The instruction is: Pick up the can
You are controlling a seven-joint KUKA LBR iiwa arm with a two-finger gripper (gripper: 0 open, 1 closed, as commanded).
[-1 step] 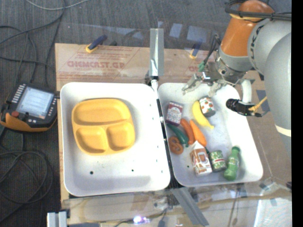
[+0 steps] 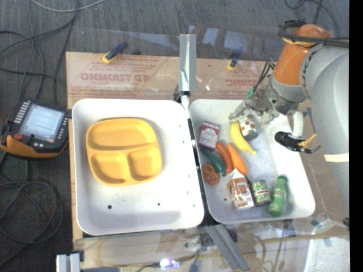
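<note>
Gripper (image 2: pixel 253 111) hangs at the far end of the right bin (image 2: pixel 300 204), low over the clutter. Whether it is clenched, released or grasping anything cannot be told from this slant.

Well to its left, in the left bin (image 2: pixel 91 208), lies a yellow divided tray (image 2: pixel 125 150), which plays no part in this step. Closer in, still left of the gripper and a little nearer the camera, a red packet (image 2: pixel 209 135) lies by the wall between the bins. A carrot (image 2: pixel 237 159) lies beyond that, nearer the gripper. Next comes a banana (image 2: pixel 241 139), just left of and below the gripper.

The can (image 2: pixel 248 128), small and white with red print, sits just beneath the gripper, tilted, and appears to touch the banana's upper end. I cannot tell whether it is gripped or merely lying under the tool.

To do the step well, the grasp should probably close across the can's round body, squarely centred, so the tilt does not let it squirt out sideways. A straight, slow lift would best avoid dragging the banana along. A green bottle (image 2: pixel 278 196) lies to the gripper's right and well toward the camera, out of the way.
</note>
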